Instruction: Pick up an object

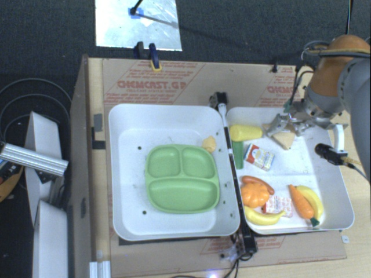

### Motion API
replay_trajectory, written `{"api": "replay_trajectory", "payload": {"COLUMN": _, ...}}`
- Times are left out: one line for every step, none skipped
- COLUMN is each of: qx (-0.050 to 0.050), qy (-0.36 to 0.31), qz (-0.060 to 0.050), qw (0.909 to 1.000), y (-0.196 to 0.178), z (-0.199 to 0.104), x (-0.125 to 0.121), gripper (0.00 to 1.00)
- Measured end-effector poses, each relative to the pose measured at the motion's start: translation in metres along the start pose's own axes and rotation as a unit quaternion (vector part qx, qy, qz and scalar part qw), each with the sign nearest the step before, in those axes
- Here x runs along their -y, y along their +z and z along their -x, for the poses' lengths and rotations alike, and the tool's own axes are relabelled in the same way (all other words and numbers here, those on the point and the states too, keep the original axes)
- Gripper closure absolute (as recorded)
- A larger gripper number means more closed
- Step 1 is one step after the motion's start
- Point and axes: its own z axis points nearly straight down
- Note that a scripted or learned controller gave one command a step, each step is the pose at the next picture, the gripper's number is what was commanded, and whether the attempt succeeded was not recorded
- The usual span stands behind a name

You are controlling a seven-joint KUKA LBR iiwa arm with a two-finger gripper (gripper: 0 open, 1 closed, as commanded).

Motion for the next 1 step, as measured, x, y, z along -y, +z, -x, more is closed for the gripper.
{"api": "replay_trajectory", "payload": {"qx": 0.001, "qy": -0.002, "qz": 0.013, "qw": 0.9999, "y": -0.0466, "z": -0.0685, "x": 0.0020, "gripper": 1.00}}
